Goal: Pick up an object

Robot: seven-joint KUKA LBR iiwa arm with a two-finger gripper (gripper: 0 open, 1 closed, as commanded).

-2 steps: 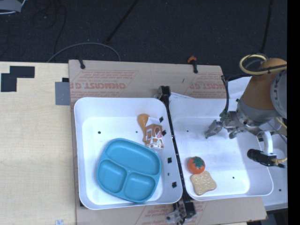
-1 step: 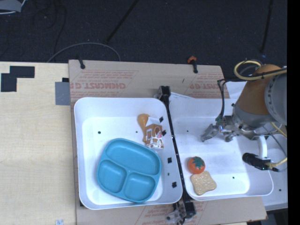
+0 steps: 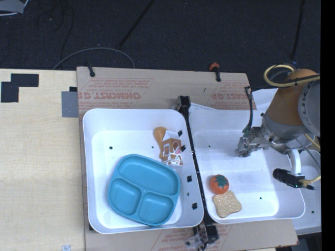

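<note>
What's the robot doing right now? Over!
Tool low in right bin, nothing seen in it. Tomato and bread slice lie apart from it, near the divider. Nothing between. Over.

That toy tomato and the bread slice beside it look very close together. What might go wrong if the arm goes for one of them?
1. The tomato touches the bread slice, so the end effector may nudge one while closing on the other.
2. Both lie close to the right bin's inner wall, leaving little room on that side.
3. The tomato is round and could roll away from a slightly off-centre pinch.
</note>
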